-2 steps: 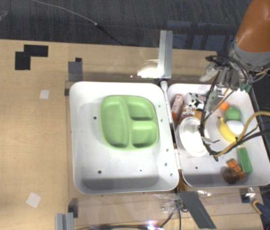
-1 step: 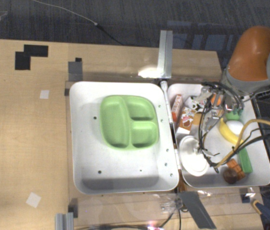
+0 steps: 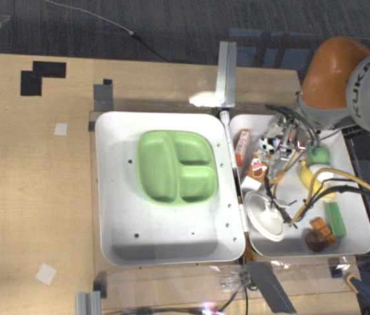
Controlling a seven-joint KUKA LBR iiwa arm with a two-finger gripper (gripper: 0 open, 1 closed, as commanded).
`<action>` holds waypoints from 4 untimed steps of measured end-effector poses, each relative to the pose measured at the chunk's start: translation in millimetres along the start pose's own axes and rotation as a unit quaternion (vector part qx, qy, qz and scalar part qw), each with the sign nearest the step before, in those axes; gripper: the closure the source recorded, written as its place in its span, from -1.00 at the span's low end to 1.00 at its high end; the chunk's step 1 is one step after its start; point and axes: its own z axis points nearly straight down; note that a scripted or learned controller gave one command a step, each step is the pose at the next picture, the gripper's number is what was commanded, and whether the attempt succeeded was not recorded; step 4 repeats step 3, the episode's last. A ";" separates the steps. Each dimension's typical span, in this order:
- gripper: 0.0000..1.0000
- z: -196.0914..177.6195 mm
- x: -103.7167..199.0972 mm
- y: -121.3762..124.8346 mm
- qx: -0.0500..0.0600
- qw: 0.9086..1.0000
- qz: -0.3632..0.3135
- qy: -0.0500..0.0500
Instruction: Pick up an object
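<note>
Camera view: we note the arm (image 3: 342, 77) entering from the right, its gripper (image 3: 282, 151) lowered into the far-left part of the right bin (image 3: 362, 241). Cables and bracketry cover the tool, so we cannot tell how the gripper is set, and we see no object between its tips.

The task names no particular item, so we take the pieces closest to the tool as candidates. A red-and-white packet (image 3: 241, 147) lies just left of the gripper, against the wall shared with the left bin (image 3: 116, 241); its long axis runs near-to-far, roughly parallel to that wall. A small orange-and-white item (image 3: 257, 169) lies just near-left of the tool, and a black-and-white piece (image 3: 270, 144) sits beside the tool; its exact contact is unclear.

Elsewhere in the right bin:
- a white bowl-like dish (image 3: 264, 215), near-left corner
- a yellow banana-shaped toy (image 3: 313, 179), mid-bin, partly under cables
- a green round piece (image 3: 317, 155), far right
- a green block (image 3: 334, 218) and a brown item (image 3: 317, 235), near-right

The left bin carries a green divided tray (image 3: 175, 166), well apart from the tool.

Our judgement: the packet is the likeliest target, needing only a small shift left; its closeness to the wall may hinder the closing.
</note>
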 end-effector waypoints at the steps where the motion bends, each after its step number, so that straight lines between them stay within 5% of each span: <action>1: -1.00 0.0 10.3 20.8 0.008 0.999 0.032 -0.010; 2: -1.00 5.9 -9.5 -84.4 -0.003 0.999 -0.035 -0.003; 3: -1.00 4.7 50.6 -44.5 -0.002 1.000 0.011 -0.019; 4: -1.00 4.7 50.6 -44.5 -0.002 1.000 0.011 -0.019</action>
